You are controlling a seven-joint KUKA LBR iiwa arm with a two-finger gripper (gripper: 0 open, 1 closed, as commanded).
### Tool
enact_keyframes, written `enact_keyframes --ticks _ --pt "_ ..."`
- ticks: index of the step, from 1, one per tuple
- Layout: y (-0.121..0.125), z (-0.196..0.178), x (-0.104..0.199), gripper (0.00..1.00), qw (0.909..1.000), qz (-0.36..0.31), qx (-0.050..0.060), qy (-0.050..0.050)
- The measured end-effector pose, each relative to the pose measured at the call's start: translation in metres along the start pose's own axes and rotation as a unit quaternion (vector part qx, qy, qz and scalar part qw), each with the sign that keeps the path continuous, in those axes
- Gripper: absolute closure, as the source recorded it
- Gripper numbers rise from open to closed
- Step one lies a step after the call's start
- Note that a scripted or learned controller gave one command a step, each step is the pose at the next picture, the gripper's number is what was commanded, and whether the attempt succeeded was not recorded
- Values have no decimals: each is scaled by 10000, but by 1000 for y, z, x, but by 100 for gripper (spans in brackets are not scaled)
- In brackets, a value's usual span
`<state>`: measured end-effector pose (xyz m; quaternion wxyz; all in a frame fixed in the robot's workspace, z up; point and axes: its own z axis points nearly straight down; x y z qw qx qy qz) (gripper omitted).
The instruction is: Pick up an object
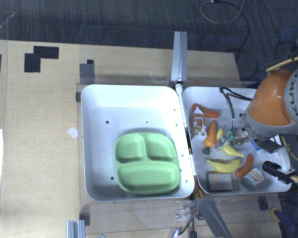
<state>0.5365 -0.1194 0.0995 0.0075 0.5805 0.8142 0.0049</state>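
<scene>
The grater [220,181] lies nearest; the pincer [232,136], grip state unclear, hangs over a banana [232,151] crowded by a carrot [210,134], so it may snag both

Grey KUKA arm [293,108], orange band above wrist, black lettering on grey shell, black cables nr wrist

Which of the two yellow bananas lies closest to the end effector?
The upper banana, in the right bin, lies right beneath the end effector. The other banana lies nearer the bin's front edge, beside the red sausage.
</scene>
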Motion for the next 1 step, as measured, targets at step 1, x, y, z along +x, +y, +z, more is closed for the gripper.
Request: enact_keyframes --ticks 1 --pt "69 -84 53 100 9996 -263 69 32"
